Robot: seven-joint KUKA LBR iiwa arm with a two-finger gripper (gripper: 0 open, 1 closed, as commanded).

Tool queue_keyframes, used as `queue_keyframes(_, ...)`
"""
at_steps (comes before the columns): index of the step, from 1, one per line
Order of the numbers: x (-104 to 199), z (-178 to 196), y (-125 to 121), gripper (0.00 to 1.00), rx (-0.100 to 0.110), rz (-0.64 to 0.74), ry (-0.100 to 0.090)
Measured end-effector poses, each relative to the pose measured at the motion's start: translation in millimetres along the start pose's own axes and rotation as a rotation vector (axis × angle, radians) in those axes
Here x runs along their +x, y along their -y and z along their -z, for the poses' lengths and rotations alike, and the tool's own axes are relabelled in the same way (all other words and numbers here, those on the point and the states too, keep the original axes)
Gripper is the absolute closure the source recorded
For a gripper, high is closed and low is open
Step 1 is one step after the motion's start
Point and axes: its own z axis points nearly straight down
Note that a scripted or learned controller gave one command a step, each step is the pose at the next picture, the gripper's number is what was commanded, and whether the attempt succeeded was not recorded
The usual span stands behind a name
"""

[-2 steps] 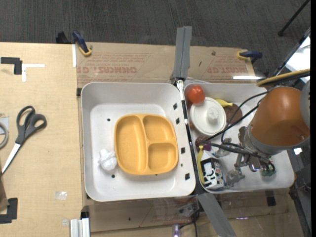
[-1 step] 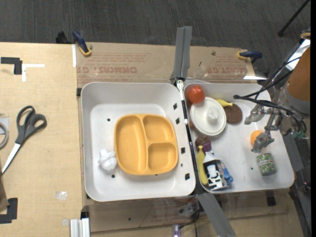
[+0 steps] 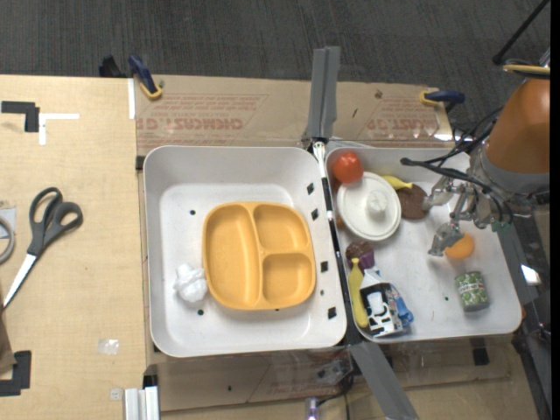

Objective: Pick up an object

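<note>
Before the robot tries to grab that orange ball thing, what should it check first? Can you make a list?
1. Gripper is over the right bin: ok.
2. Orange ball sits right beside the gripper: ok.
3. Ball between the fingers: cannot tell.
4. Room around the ball: ok; the green can lies apart from it, and the white lid is farther off.
5. Brown object clear of the gripper's path: cannot tell.
</note>
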Motion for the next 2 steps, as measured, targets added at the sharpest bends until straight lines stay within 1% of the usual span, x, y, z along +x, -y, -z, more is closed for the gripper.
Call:
queue_keyframes(1, -3.1, 12.2, -0.4, 1.0, 0.002, 0.002, 0.01)
queue_keyframes(2, -3.1, 12.2, -0.5, 0.0, 0.002, 0.003, 0.01)
